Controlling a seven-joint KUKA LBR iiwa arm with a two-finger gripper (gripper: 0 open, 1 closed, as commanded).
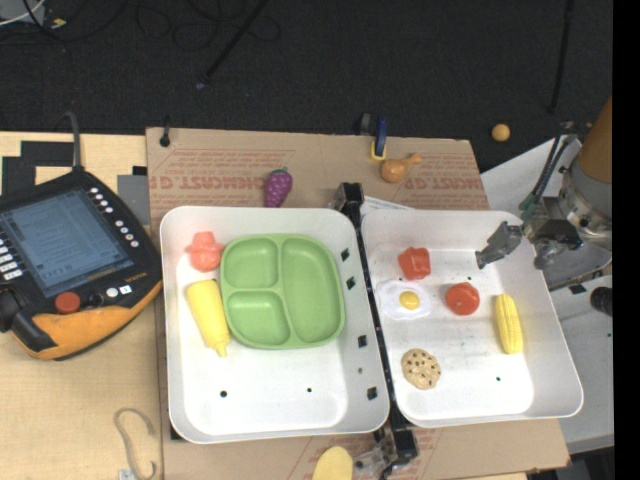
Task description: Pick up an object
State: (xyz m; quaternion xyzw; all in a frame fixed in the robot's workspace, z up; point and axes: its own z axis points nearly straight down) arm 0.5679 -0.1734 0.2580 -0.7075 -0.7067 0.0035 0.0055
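Observation:
The right bin (560, 388) holds a red pepper piece (414, 263), a fried egg (408, 299), a red tomato (462, 299), a yellow corn cob (508, 323) and a cookie (421, 368). My gripper (521, 249) hangs over the bin's upper right corner, above and to the right of the tomato and above the corn. Its two dark fingers stand apart, open, with nothing between them.
The left bin (260, 408) carries a green divided plate (281, 291), a yellow bottle (208, 314) and a pink toy (203, 252). Purple grapes (277, 186), an orange toy (398, 168) and a yellow piece (333, 463) lie outside. A teach pendant (70, 258) sits far left.

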